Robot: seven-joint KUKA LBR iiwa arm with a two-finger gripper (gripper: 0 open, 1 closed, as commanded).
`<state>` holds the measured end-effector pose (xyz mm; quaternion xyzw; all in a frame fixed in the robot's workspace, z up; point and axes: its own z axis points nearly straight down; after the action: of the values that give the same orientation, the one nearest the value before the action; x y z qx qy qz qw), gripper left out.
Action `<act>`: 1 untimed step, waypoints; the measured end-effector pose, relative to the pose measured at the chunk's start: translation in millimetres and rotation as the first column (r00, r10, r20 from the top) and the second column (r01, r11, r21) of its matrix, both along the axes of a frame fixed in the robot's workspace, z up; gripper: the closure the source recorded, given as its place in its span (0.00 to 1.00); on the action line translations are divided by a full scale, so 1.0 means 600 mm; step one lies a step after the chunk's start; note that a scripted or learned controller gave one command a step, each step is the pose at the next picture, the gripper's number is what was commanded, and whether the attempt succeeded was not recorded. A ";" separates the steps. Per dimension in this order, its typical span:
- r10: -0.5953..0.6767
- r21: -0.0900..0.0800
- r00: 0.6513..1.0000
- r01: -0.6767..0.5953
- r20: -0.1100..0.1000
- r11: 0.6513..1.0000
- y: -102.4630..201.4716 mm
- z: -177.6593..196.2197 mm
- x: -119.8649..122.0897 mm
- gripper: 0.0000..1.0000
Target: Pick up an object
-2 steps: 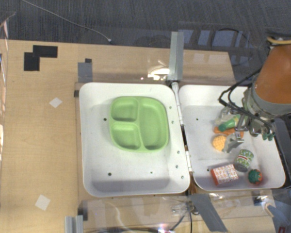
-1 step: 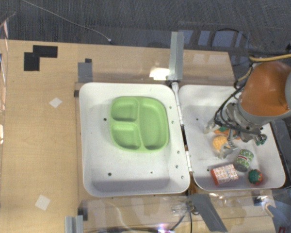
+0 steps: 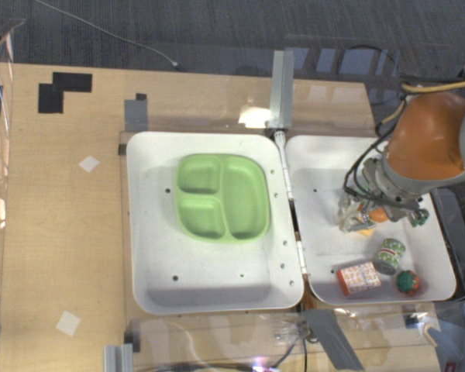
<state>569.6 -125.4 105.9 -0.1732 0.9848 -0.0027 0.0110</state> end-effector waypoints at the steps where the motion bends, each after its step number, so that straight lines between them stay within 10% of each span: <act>1: -0.566 0.010 0.824 0.566 -0.011 0.824 0.075 0.130 0.098 1.00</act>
<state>628.3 -80.6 184.2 0.1264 0.9920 0.0011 0.0070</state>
